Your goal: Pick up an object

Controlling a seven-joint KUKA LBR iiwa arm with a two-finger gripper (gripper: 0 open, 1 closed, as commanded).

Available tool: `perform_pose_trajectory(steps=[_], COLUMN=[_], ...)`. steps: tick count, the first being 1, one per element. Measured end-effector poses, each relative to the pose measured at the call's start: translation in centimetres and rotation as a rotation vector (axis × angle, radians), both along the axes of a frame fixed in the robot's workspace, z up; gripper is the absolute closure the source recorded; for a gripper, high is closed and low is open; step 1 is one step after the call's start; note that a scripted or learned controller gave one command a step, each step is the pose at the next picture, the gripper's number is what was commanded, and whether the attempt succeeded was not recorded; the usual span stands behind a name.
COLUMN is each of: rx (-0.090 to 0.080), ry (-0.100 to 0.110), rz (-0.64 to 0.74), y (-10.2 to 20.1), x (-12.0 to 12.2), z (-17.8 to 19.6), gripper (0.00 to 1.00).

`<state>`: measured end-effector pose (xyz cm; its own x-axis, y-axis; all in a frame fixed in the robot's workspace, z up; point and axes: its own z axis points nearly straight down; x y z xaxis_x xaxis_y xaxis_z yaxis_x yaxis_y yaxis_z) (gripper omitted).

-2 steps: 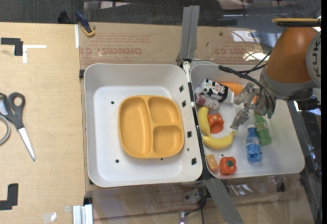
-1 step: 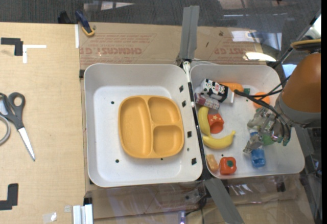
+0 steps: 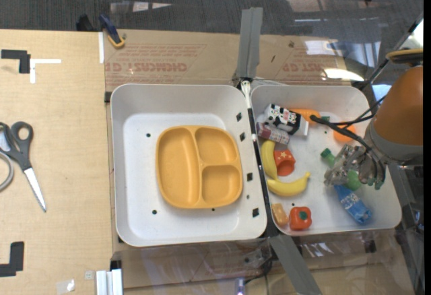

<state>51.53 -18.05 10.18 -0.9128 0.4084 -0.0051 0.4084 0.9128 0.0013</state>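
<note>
The grey arm's metal two-finger gripper (image 3: 349, 172) hangs low in the right-hand white plastic bin (image 3: 323, 219), just above the small blue plastic bottle (image 3: 353, 206) lying on its side near that bin's front right corner. How the claw is set I cannot tell. The bottle looks light, stiff and rather slick; I'd pinch it across its middle, where the sides run straight. A yellow toy banana (image 3: 286, 184) lies toward the bin's left wall, well apart from the bottle.
</note>
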Motion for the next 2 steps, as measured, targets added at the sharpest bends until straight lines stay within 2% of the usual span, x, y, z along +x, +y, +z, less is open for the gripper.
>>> perform_pose_trajectory(steps=[1,2], rx=[0.002,0.001], ry=[0.005,0.004], rz=[-0.038,-0.468], y=[4.0,8.0], x=[-3.7,2.2], z=[-1.0,-1.1], gripper=[1.00,1.00])
